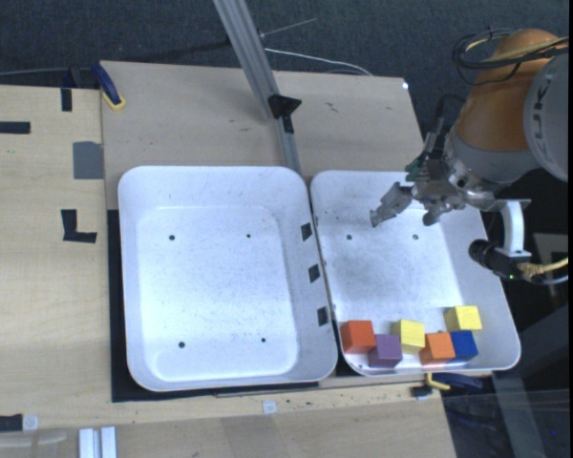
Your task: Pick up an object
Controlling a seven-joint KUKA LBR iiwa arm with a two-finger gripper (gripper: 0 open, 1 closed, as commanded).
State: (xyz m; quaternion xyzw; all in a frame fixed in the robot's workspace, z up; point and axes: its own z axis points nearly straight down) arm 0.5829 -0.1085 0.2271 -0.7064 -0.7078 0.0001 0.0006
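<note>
Several small blocks lie along the near edge of the right bin [363, 198]: an orange block [358, 335], a purple block [388, 350], a yellow block [412, 334], a second orange block [439, 347], a blue block [464, 345] and another yellow block [465, 318]. My gripper [404, 216] hangs over the far half of that bin, well away from the blocks. Its fingers are spread open and nothing sits between them.
The left bin [134, 256] stands beside the right one. A slanted metal post [253, 55] rises behind the bins' shared edge. Black clips [313, 273] line the seam between the bins. The arm's orange band [506, 84] is at the far right.
</note>
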